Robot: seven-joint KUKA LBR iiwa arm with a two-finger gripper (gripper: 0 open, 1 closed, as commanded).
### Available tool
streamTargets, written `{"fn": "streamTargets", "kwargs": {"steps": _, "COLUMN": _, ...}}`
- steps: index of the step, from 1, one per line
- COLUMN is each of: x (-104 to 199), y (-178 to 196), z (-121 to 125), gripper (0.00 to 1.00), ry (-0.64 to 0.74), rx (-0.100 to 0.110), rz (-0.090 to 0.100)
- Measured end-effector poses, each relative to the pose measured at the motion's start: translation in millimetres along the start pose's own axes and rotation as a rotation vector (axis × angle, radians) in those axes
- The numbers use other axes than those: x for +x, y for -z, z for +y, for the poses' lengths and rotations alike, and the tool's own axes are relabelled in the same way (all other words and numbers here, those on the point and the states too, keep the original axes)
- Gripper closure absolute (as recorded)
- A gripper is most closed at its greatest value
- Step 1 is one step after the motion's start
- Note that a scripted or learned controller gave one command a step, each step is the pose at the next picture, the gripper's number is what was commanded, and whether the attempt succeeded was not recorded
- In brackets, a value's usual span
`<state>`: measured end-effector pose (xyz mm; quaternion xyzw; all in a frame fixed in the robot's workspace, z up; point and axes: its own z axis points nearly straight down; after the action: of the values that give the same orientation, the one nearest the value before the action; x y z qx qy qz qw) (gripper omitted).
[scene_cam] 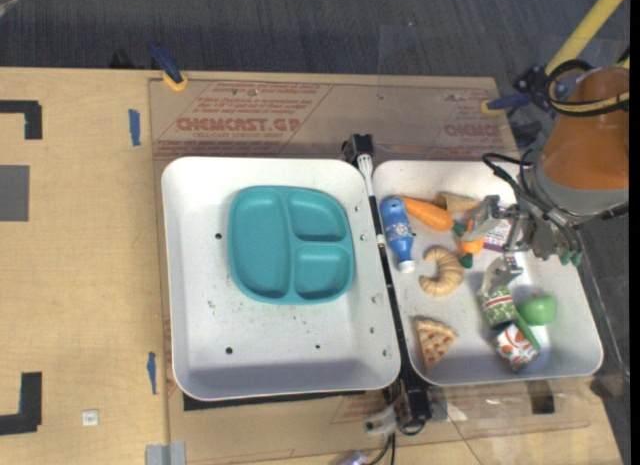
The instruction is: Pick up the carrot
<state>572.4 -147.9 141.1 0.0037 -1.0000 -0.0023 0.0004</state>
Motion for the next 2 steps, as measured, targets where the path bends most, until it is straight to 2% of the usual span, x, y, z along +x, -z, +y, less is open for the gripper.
{"fn": "streamTargets", "kwargs": {"steps": 1, "x": 0.0, "y": -43.0, "z": 7.6, "gripper": 0.00, "ry": -0.025, "rx": 0.006, "rz": -0.013}}
{"fn": "streamTargets", "kwargs": {"steps": 2, "x": -1.9, "y": -33.1, "z": 9.8, "gripper": 1.00, "ry": -0.022, "rx": 0.006, "rz": -0.018}}
